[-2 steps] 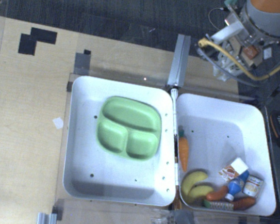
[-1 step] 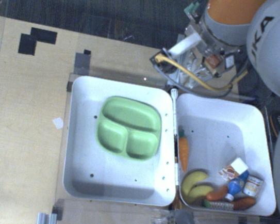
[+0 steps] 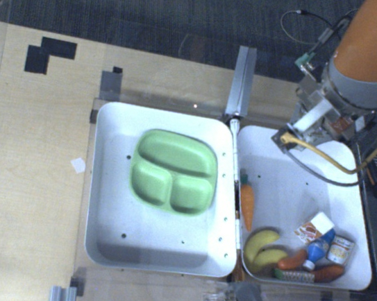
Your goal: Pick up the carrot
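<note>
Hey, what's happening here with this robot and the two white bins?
A grey robot arm with an orange band is over the far end of the right white bin, apart from everything in it. The orange carrot it is meant to pick up lies along that bin's left wall, not yet grasped. At the near end sit two yellow bananas and a few small packages. The left white bin holds a green divided tray.

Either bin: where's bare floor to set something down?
Right bin: the middle floor is bare, between the carrot and the right wall. Its near end is crowded: bananas, carton, can. Left bin: a bare strip nearer than the green tray.
</note>
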You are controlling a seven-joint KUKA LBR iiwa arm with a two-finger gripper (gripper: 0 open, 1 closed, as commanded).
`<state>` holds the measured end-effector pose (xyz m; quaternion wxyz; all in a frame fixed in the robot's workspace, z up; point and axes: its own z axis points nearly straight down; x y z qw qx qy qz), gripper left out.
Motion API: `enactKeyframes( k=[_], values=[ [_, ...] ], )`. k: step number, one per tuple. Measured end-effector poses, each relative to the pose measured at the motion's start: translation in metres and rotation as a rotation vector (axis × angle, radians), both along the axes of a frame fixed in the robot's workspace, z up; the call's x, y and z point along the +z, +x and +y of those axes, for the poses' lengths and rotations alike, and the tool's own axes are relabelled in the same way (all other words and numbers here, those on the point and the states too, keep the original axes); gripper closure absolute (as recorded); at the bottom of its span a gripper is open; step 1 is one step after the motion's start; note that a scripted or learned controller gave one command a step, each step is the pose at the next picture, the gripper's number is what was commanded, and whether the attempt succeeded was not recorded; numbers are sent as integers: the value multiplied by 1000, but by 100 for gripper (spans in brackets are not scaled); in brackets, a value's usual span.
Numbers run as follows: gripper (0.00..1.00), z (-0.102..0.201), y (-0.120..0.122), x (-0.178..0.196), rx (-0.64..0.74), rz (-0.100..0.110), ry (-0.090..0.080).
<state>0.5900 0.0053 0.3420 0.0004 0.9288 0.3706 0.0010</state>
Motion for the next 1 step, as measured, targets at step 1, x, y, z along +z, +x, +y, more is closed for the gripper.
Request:
enactKeyframes(
  k=[1],
  values=[
    [100,-61,-3,68,49,-3,0]
  ],
)
